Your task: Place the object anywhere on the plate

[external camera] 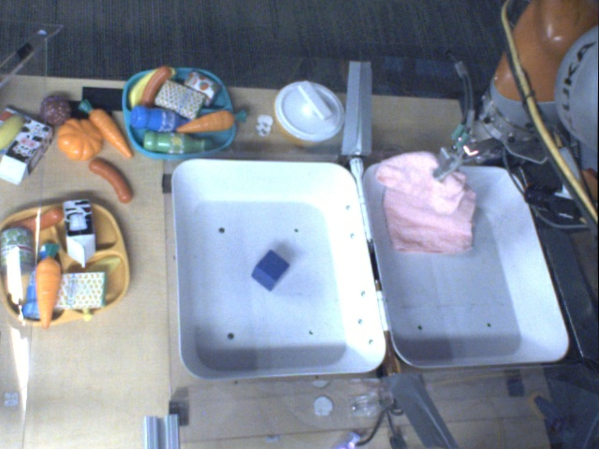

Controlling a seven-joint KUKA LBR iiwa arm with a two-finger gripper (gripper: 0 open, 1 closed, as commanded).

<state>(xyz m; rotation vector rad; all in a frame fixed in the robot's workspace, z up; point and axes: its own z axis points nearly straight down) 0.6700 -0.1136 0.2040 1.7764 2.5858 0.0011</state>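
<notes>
A small blue cube (270,269) lies alone near the middle of the left white bin (206,344). A pink, crumpled, soft-looking thing (426,211) rests in the far left part of the right white bin (505,335). My gripper (452,162) reaches in from the upper right. Its tip is at the pink thing's far right corner, touching it or just above it. The arm's orange band (547,26) is at the top right. The cube is far from the gripper, in the other bin.
Left of the bins on the bench are a blue bowl (178,110) of toy food, a yellow dish (112,251) with toy food, a toy pumpkin (77,138) and a sausage (110,178). A white round lid (309,110) lies behind the left bin.
</notes>
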